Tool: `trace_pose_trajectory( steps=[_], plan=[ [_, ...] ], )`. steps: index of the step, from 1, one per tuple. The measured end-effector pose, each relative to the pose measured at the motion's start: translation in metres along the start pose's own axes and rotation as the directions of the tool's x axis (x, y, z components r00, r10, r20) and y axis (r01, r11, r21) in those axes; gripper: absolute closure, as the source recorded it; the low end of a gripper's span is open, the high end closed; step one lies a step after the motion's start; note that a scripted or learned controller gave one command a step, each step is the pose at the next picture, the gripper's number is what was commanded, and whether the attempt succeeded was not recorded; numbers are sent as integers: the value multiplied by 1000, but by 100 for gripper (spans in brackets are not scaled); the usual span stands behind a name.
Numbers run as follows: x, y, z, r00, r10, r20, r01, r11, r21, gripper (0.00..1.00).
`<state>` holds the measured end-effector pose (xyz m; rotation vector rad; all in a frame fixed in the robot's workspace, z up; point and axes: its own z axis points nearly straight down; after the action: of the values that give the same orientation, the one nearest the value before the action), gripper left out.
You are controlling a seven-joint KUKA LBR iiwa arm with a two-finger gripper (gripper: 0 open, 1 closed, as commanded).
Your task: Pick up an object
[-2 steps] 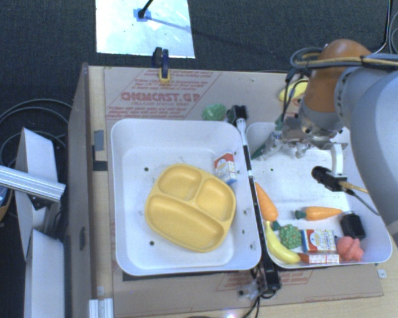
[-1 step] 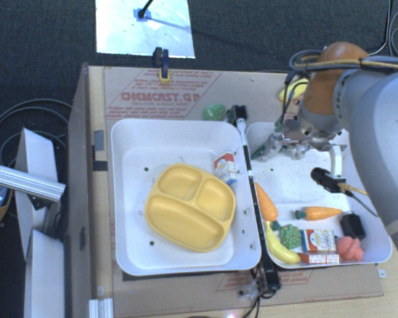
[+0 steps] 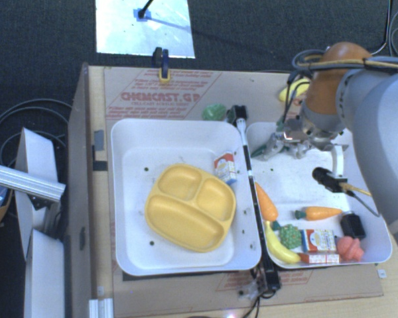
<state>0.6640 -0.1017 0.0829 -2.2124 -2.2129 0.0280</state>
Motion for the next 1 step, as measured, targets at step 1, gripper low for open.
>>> trace_pose_trajectory(
  steps=[1],
  plan=[
    [-1,0,0,1000,-1,0,1,1000,-1,0]
  ],
)
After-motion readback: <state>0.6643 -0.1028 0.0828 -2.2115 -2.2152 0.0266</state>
